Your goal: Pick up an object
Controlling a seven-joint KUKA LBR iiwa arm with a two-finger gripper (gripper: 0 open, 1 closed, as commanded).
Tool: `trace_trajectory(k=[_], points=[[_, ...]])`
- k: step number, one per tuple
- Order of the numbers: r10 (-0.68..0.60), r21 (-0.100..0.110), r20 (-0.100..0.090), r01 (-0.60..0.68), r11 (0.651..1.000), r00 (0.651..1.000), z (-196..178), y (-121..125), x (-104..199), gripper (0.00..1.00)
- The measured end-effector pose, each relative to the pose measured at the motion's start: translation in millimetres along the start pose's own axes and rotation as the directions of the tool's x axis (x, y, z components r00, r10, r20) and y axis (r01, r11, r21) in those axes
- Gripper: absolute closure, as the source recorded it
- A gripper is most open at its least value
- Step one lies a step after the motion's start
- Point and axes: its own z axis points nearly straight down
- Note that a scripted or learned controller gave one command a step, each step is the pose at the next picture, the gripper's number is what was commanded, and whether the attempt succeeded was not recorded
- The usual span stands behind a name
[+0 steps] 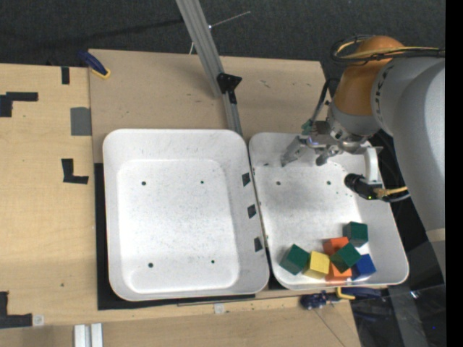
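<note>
Several small blocks lie bunched in the near right corner of the right bin (pixel 304 201): a dark green block (pixel 294 258), a yellow block (pixel 317 264), an orange block (pixel 335 247), another green block (pixel 355 231) and a blue block (pixel 364 265). My gripper (pixel 307 151) hangs over the far end of that same bin, well away from the blocks, its two fingers spread apart with nothing between them.
The left bin (pixel 177 212) sits beside the right one, their rims touching. A slanted metal pole (pixel 206 42) runs down to the gap between the bins. The arm's grey body and orange band (pixel 365 71) fill the upper right.
</note>
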Motion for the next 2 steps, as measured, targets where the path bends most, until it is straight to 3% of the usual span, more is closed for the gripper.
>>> trace_trajectory(k=[1, 2], points=[[-0.002, -0.005, 0.0, 0.002, 1.0, 1.0, -13, 2, 1, 1.0], [0.001, -0.011, 0.001, -0.001, 1.0, 1.0, -72, 3, -7, 1.0]])
